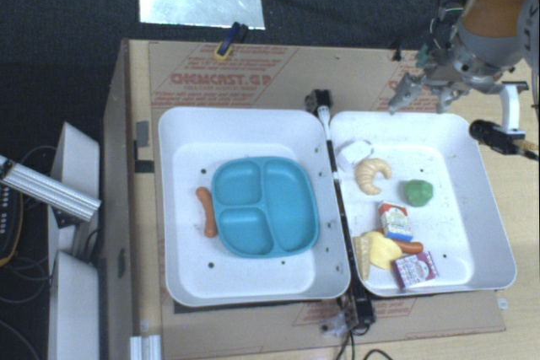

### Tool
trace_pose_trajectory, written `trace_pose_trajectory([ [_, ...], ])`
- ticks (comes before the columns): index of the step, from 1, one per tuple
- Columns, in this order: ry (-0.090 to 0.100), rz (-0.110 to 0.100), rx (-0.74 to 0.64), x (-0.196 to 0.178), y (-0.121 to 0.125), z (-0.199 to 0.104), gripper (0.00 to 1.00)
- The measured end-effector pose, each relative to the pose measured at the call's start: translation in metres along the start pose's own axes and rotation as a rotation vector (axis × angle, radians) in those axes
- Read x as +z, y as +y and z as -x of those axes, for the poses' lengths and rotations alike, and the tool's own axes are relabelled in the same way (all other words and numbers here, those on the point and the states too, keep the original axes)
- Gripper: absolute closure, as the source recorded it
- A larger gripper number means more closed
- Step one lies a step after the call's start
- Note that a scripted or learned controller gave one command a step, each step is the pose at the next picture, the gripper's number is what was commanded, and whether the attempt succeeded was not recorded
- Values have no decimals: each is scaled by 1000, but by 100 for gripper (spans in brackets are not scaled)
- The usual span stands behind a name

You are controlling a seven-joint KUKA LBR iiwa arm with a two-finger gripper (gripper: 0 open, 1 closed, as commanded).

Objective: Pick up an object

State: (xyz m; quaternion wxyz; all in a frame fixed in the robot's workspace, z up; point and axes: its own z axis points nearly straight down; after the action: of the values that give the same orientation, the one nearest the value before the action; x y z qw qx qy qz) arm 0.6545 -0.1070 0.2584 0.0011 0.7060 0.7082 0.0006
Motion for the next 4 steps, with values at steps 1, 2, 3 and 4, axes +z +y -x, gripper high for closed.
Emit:
trace_pose_trajectory([
  [1,0,-1,2,174,-55,16,0],
  [2,1,-2,2,174,-99,4,0],
  [3,1,1,2,163,-98,4,100],
  [4,1,0,2,163,-98,4,0],
])
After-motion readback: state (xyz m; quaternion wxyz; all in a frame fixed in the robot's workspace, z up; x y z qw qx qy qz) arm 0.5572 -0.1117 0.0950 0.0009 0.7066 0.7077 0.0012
